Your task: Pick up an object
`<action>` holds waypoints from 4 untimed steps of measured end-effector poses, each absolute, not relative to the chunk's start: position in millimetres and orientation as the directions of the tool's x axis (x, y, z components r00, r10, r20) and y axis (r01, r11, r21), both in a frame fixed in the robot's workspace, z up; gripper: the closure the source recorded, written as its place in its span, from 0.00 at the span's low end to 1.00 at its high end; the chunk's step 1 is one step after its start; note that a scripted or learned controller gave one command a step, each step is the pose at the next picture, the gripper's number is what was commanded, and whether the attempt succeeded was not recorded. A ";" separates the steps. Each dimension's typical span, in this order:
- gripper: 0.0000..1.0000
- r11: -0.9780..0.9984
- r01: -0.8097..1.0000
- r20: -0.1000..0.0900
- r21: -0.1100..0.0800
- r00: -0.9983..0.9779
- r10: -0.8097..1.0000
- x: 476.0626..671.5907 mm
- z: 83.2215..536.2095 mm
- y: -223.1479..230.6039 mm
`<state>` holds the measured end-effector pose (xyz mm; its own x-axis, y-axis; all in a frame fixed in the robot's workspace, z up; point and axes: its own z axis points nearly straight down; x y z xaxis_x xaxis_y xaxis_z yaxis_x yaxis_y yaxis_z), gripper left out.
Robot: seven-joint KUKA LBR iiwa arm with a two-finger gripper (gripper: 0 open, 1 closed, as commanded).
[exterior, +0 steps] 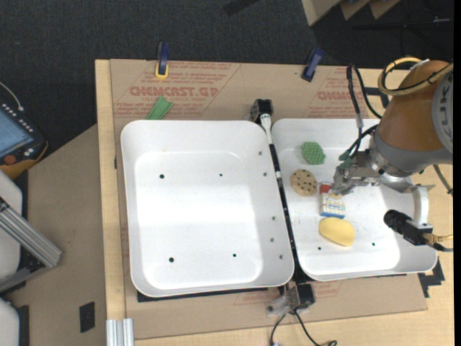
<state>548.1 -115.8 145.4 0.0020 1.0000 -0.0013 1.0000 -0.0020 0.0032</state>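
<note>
- Gripper point(344, 179) is low in the right bin point(403, 265), near its middle, just above the small carton point(332, 205) with the red top.
- Can't tell how wide the pincer is or whether it has hold of anything; arm body blocks it.
- Carton lies on the bin floor, so nothing looks lifted yet.
- Also in right bin: green piece point(312, 152) toward far edge, cookie point(303, 182) by left wall, yellow lemon point(337, 231) toward near edge.
- Left: close and lift.

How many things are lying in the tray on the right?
4: a green piece at the back, a cookie, a small packet by the hand, a yellow lump in front. The arm may hide more.
</note>
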 end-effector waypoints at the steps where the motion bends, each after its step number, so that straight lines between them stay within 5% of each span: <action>1: 1.00 0.009 1.000 0.002 0.007 -0.009 1.000 570.4 198.7 -30.1; 4: 1.00 0.010 1.000 0.004 0.009 -0.010 1.000 497.8 362.1 123.8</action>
<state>497.8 123.8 362.1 -0.0097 0.9999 0.0042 0.9999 0.0097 0.0089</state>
